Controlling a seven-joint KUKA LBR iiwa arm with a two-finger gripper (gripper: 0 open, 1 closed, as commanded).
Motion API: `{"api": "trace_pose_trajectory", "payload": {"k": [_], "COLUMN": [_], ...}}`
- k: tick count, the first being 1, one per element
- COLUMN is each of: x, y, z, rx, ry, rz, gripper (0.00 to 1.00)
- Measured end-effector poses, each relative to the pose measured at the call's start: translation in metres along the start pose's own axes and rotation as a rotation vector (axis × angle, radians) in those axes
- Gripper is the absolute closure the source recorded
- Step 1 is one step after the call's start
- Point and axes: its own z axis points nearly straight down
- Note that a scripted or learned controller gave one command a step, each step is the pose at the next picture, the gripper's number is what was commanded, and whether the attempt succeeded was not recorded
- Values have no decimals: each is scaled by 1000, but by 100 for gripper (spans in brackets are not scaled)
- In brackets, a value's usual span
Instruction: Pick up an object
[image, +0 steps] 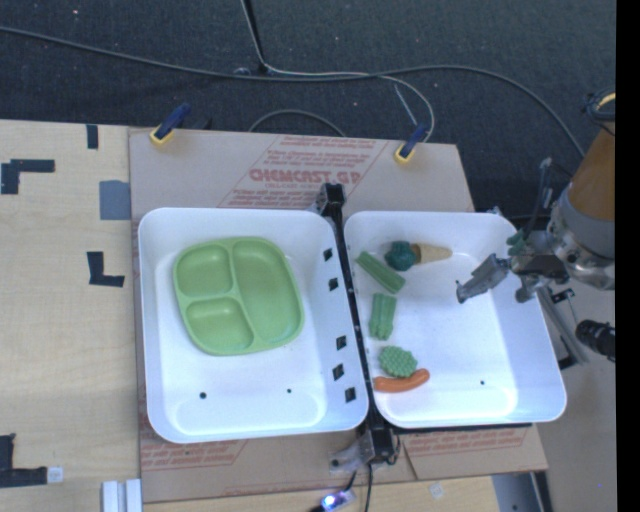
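Note:
My gripper (503, 283) hovers over the right side of the right bin (520, 400), its two fingers spread apart with nothing between them. In that bin lie several toy foods: a teal and cream ice cream cone (415, 254), a green stick (379, 271), a green ridged piece (382, 315), a green bumpy piece (397, 360) and an orange carrot-like piece (402, 381). All of them lie left of the gripper, near the bin's left wall.
The left bin (170, 400) holds a green divided plate (238, 294). A black divider with clips (345, 300) runs between the bins. Cardboard (300, 170) lies under both bins, held by two yellow clamps (170, 122).

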Motion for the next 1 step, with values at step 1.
{"api": "trace_pose_trajectory", "payload": {"k": [1], "x": [0], "y": [2], "z": [-5], "rx": [-9], "ry": [-2], "rz": [-3], "gripper": [0]}}
